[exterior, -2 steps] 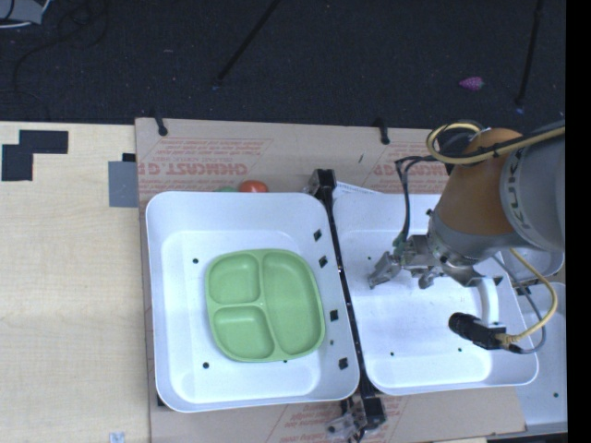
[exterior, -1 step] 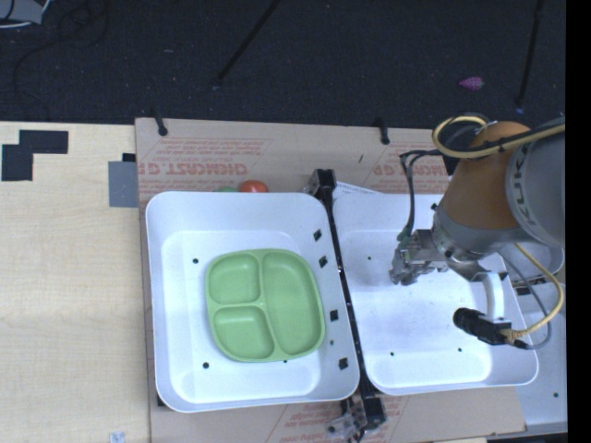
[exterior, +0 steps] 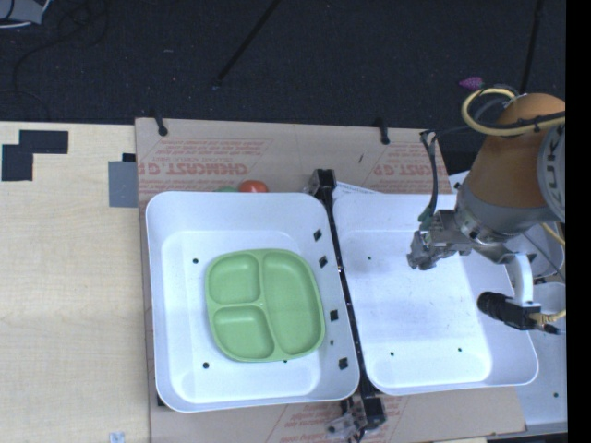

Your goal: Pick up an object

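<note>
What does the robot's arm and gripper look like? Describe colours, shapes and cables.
The arm is a rounded grey body with a wide orange band above the wrist. A yellowish cable loops beside the band, and a thin black cable runs down to the gripper, a small, dark grey metal block.

Cardboard sheet [exterior: 277, 160] under the bins, red print upside down, seemingly "CHEMCAST" and "G.P", partly legible

One cam, fixed above my bench [exterior: 65, 275], looking down at a slant, mid-range. Left bin [exterior: 175, 238] and right bin [exterior: 499, 363] both in frame; my arm [exterior: 512, 169] enters from right.
</note>
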